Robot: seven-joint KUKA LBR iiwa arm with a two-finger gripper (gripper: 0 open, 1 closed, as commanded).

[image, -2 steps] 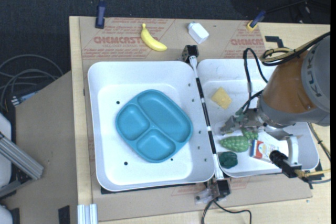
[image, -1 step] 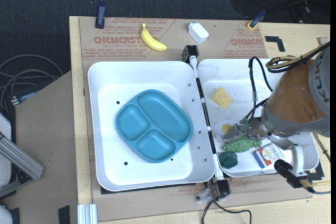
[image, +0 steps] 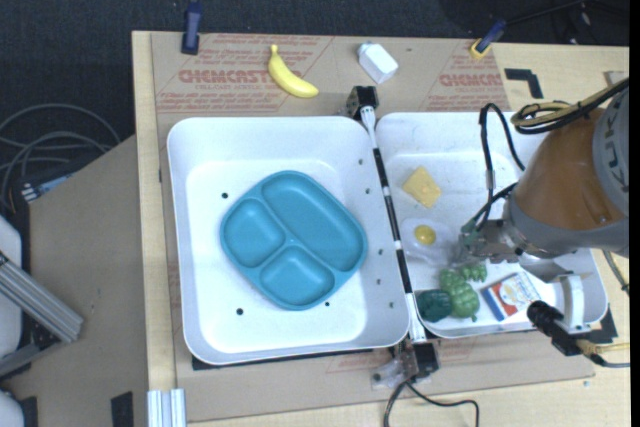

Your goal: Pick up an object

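Bench bins — left bin (image: pixel 200 155) holds blue tray (image: pixel 291 237), right bin (image: pixel 450 130) small toys (image: pixel 455 293).

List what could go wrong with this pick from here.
The hand hangs low over the green toy, which lies packed against a dark teal piece and a small card; it may catch two things or push them apart. The right bin's wall is near, so sliding items could wedge there.

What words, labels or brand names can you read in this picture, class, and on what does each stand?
"CHEMCAST": red print on the brown board behind the left bin, and again behind the right bin.
Smaller red lines beneath each: too blurred to read.
Print on the small card in the right bin: too small to read.
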